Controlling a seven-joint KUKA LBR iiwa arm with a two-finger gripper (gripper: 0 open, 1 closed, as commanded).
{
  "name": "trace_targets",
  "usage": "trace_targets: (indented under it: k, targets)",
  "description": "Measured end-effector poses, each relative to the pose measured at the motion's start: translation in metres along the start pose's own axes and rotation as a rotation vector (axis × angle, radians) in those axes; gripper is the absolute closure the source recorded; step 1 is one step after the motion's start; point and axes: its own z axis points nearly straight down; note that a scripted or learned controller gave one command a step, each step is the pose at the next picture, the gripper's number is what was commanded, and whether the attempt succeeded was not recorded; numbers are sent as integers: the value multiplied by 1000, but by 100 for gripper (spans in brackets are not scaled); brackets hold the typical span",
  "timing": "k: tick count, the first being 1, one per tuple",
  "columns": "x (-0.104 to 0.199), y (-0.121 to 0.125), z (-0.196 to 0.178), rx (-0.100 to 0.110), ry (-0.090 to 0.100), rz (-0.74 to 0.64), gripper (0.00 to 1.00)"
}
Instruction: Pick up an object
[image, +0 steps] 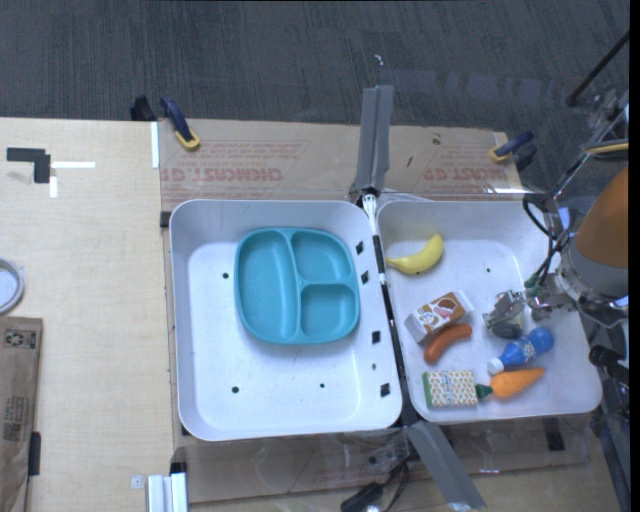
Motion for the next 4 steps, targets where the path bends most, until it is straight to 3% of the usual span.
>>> trace_targets:
  k: [1, 2, 3, 4]
  targets:
    - [-6, -11, -52, -4, -13, 16, 0]
    - [5, -41, 1, -2, -3, -80, 0]
    - [68, -24, 1, 0, -12, -146, 0]
    - [67, -23, -8, -1, -13, -142, 100]
